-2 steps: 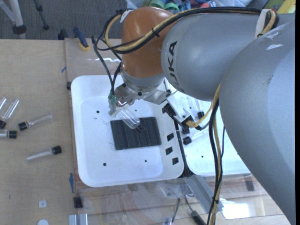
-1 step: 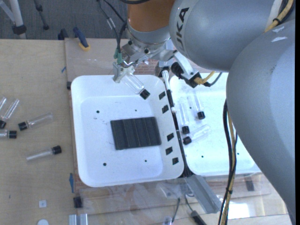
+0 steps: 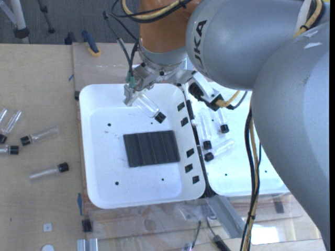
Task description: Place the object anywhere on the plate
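Gripper clamped on clear vial (black cap down-right), hanging above and just behind the dark ridged plate. Bring it forward over plate centre, lower, then release.

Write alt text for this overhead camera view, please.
A grey robot arm's end effector holds a clear plastic vial with a black cap above the left shallow white bin, near a dark ribbed rectangular plate.
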`<state>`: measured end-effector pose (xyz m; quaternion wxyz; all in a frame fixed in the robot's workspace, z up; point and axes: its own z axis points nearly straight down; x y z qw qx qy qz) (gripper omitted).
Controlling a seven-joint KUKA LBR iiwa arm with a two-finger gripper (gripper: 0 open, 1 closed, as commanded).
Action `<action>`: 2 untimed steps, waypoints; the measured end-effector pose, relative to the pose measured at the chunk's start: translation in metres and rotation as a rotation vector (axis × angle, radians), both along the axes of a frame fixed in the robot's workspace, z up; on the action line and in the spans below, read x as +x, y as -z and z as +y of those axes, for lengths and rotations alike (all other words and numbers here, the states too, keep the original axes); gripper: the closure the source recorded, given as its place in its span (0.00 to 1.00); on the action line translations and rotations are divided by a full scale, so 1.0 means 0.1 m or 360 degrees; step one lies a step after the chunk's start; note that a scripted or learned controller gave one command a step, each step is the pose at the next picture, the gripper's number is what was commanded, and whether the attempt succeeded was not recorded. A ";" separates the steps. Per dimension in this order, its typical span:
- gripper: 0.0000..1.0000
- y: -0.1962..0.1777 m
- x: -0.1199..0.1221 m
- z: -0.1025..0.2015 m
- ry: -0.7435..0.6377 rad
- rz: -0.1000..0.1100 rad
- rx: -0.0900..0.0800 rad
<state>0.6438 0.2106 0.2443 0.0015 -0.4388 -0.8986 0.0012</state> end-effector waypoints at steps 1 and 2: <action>1.00 -0.04 0.15 0.06 -0.0013 -0.0011 0.0003; 1.00 -0.09 -0.13 0.06 -0.0191 -0.0001 0.0001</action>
